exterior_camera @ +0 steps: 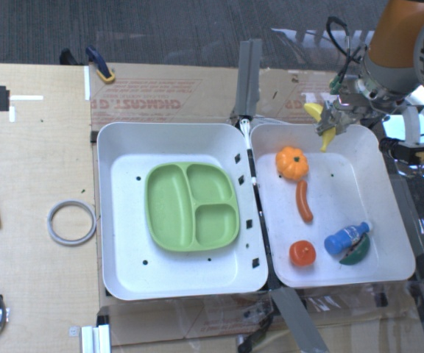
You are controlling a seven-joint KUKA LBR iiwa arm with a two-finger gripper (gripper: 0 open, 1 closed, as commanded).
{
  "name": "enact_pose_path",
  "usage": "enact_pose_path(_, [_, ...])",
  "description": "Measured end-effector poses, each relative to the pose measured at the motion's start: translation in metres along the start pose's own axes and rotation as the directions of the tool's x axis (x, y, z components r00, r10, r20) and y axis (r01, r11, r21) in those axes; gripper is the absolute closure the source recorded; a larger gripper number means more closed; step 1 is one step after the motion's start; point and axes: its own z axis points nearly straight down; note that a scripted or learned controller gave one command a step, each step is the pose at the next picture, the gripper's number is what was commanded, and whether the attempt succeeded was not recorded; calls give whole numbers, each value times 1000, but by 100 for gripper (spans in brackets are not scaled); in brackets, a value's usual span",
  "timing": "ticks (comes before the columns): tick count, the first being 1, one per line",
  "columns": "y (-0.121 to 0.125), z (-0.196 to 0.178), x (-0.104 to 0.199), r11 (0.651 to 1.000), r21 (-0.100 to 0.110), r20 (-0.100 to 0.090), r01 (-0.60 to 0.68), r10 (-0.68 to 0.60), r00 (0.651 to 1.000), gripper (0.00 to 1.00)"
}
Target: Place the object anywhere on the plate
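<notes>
A green three-compartment plate (193,206) lies in the left bin (116,219). My gripper (333,120) hangs over the far edge of the right bin (389,197), well to the right of the plate. A yellow banana-shaped toy (316,112) sits between its fingers, one end sticking out to the left and the other pointing down below the fingers. The gripper is shut on it, and the toy is lifted off the bin floor.
In the right bin lie a small orange pumpkin (292,163), a reddish sausage (304,201), a red tomato (302,253) and a blue bottle (347,237) against a green piece (357,254). A tape ring (71,221) rests on the bench at left.
</notes>
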Motion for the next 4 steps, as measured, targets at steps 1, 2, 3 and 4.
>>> enact_pose_path(1, [-77,35,56,999,2,-2,48,-48,999,100])
enact_pose_path(2, [-124,35,123,990,2,-2,141,-141,990,100])
enact_pose_path(3, [-149,-37,198,943,-1,-1,334,-334,943,100])
enact_pose_path(4, [-136,-29,254,952,1,0,307,-307,952,100])
